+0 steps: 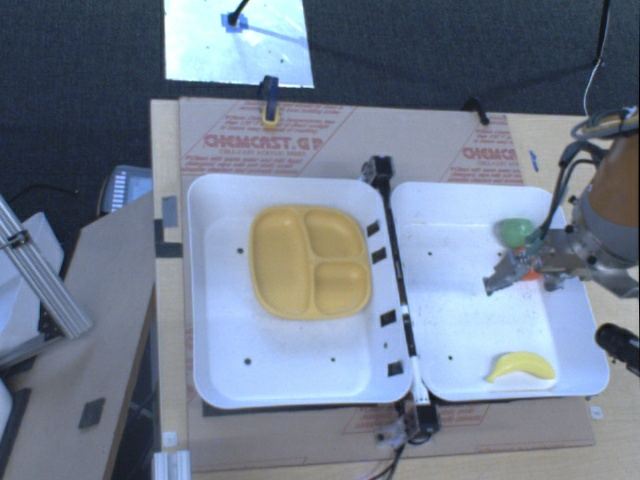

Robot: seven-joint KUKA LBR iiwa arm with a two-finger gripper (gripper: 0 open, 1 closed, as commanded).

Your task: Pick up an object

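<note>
Fingers of the gripper, whose spread cannot be told, are held near a green ball, judged light, smooth, best pinched across its middle.

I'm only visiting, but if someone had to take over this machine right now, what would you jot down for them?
Gripper: low over the right bin; cannot tell whether it grips anything.
Things: green object beside the gripper near the bin's far side; something orange by the fingers, too small to identify; yellow banana at the near edge. Yellow divided plate lies in the left bin.
Done: no pick visible.
Left: grasp and lift one object.
</note>
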